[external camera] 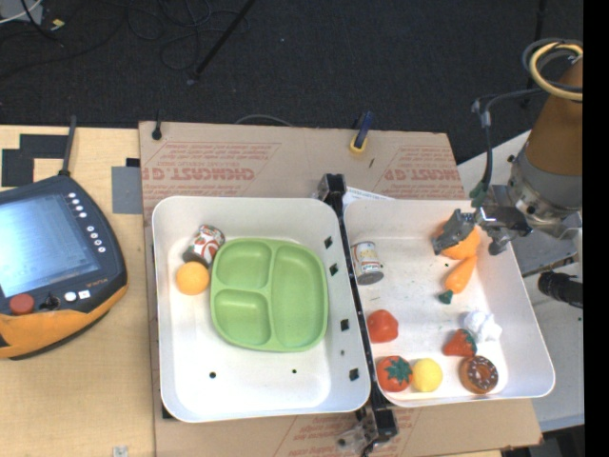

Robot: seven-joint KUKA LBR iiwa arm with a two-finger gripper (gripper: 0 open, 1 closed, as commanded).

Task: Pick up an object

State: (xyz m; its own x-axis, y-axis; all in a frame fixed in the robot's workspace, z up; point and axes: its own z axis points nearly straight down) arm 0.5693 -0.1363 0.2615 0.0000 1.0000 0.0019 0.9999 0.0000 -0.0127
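Hand (463,236) sits over my right bin's (533,360) far corner, clenched on an orange object (466,247); a toy carrot (459,276) lies just beside it.

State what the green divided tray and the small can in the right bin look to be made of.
Green divided tray: likely moulded plastic, matte, uniform colour with soft rounded compartment edges.
Small can: apparently metal, or a toy copy; greyish shiny top, printed label. Too small to settle.
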